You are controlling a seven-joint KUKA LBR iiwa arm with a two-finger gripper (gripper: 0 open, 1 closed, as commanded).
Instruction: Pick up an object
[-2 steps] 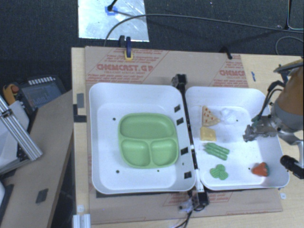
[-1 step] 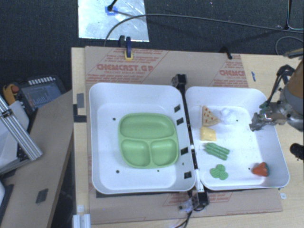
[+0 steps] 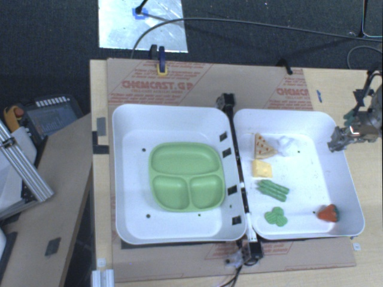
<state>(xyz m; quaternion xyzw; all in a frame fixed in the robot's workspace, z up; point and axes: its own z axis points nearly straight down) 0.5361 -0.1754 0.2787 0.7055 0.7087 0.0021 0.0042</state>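
The right bin (image 3: 333,160) holds a pizza slice (image 3: 261,146), a yellow cheese block (image 3: 262,169), green beans (image 3: 273,189), a green broccoli-like piece (image 3: 276,217), a red strawberry (image 3: 327,213) and a small white crumpled thing (image 3: 287,143). My gripper (image 3: 340,138) hangs at the right bin's far right rim, above its edge and well apart from every item. Nothing is seen between its fingers.
The left bin (image 3: 128,160) holds a green three-compartment plate (image 3: 185,177). A black divider with clips (image 3: 233,160) runs between the bins. A handheld pendant (image 3: 51,119) and a metal rail (image 3: 24,166) lie at the left. Cables cross the floor behind.
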